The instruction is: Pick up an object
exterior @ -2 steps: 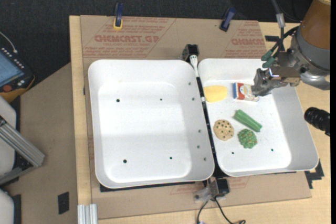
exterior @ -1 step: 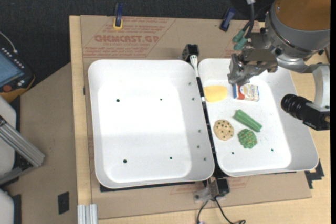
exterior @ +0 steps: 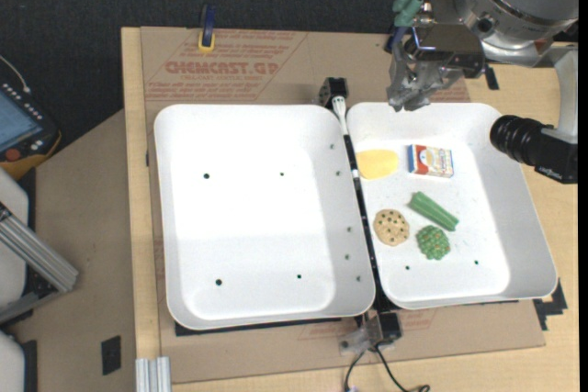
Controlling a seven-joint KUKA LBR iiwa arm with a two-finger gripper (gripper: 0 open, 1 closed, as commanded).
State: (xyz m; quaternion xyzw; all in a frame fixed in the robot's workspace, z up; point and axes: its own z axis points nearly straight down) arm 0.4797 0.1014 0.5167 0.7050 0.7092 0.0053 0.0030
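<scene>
Camera view: the gripper (exterior: 407, 98) hangs over the far edge of the right bin (exterior: 514, 262), nothing between its fingers; whether they are spread or closed I cannot tell. Five pickable things lie in that bin: a yellow chip (exterior: 377, 163) nearest the gripper, a small carton (exterior: 430, 161) to its right, then a green bean (exterior: 433, 210), a cookie (exterior: 391, 227) and a broccoli piece (exterior: 433, 242) nearer. A good try would centre over one item, clear of its neighbours. The cardboard (exterior: 230, 60) reads roughly "CHEMCAST GP"; the carton's print is illegible.
</scene>
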